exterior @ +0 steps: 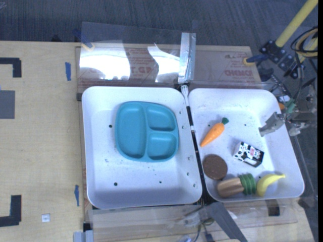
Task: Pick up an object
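The right bin (pixel 237 101) holds an orange carrot (pixel 213 132) with a green top, a round brown disc (pixel 215 166), a small black-and-white block (pixel 249 154), a brown cylinder (pixel 230 186) with a green ring (pixel 247 183) beside it, and a yellow banana (pixel 268 182). My gripper (pixel 271 125) hangs at the bin's right rim, above and to the right of the black-and-white block. It is apart from every object, and nothing is seen in it.
The left bin (pixel 96 135) holds a blue divided plate (pixel 147 130). A clear plastic sheet and a metal post (pixel 186 59) stand behind the bins. Cables and a yellow pole (pixel 300 16) crowd the far right.
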You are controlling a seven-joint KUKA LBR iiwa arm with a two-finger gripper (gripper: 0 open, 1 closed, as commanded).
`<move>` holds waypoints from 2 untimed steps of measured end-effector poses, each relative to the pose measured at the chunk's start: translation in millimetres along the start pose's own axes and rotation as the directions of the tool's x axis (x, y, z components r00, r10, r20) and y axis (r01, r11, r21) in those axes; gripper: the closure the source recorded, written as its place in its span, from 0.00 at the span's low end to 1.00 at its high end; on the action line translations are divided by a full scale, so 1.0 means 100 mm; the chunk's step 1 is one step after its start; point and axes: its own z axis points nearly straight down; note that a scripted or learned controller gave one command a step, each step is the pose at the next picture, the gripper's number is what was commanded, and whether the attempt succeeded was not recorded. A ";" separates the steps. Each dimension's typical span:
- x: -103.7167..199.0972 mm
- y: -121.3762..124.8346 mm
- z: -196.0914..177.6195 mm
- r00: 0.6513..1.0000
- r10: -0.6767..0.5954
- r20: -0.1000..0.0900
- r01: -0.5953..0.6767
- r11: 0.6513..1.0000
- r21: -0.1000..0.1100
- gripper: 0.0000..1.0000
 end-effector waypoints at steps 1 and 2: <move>-0.26 0.28 -0.32 1.000 -0.009 0.001 0.009 1.000 -0.004 0.00; 0.49 0.59 0.92 0.994 -0.107 -0.004 0.107 0.994 0.009 0.00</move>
